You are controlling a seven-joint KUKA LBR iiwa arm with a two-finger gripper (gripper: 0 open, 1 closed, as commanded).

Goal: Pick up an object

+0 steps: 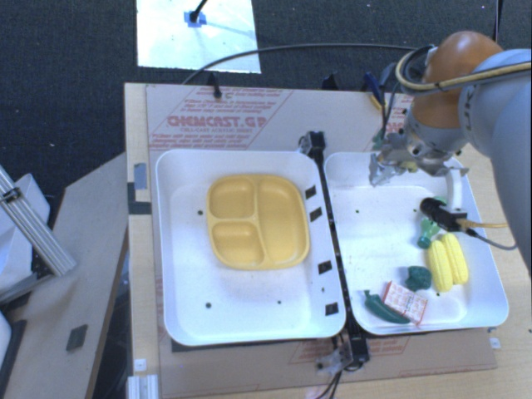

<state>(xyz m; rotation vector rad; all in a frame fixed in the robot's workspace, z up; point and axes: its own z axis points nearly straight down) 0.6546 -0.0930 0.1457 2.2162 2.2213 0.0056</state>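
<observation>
Corn [447, 262] lies lengthwise toward the bin's far side; claw [384, 171] state unclear.

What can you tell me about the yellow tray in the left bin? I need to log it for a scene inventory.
The yellow tray is a rounded-square divided plate that looks like plastic, with three shallow compartments. It lies flat, right side up, near the middle of the left bin, turned slightly askew. Its compartments hold nothing, and only the bin floor touches it.
</observation>
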